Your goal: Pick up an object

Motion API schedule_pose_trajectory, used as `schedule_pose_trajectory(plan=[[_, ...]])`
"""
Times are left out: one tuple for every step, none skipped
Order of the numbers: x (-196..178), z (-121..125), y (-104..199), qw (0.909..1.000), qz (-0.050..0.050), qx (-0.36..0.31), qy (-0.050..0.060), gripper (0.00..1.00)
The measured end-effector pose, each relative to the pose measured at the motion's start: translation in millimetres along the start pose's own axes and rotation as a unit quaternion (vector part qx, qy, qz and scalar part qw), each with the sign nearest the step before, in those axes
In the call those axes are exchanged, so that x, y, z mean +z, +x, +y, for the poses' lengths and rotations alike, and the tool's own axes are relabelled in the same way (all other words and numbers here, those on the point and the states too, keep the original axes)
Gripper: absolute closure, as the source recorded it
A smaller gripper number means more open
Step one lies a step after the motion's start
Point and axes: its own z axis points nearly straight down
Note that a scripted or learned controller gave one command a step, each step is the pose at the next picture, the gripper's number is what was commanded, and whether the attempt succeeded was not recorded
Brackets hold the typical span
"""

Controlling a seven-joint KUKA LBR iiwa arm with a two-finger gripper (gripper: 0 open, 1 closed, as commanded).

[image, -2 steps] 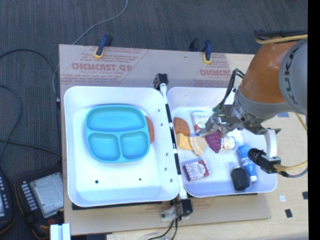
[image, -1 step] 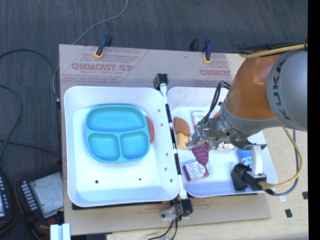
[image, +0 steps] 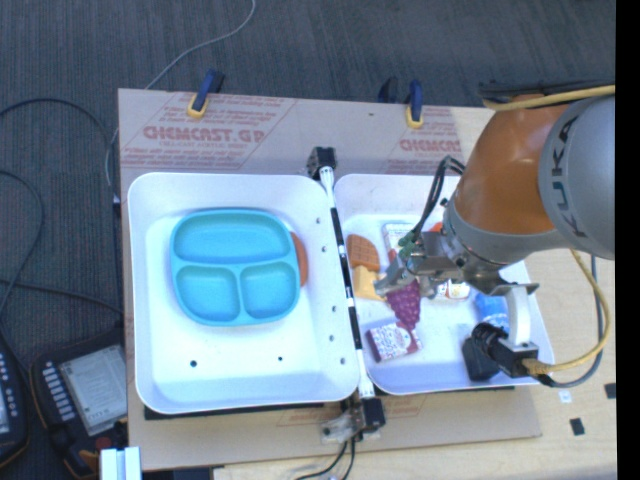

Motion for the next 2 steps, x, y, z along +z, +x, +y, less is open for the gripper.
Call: schedule_pose_trajectory(plan=[[-9.7, 0.7, -0.2, 1.0000, 0.000, 0.000, 0.000, 1.00], [14.0, 23.1, 60.1, 1.0000, 0.000, 0.000, 0.000, 1.00]])
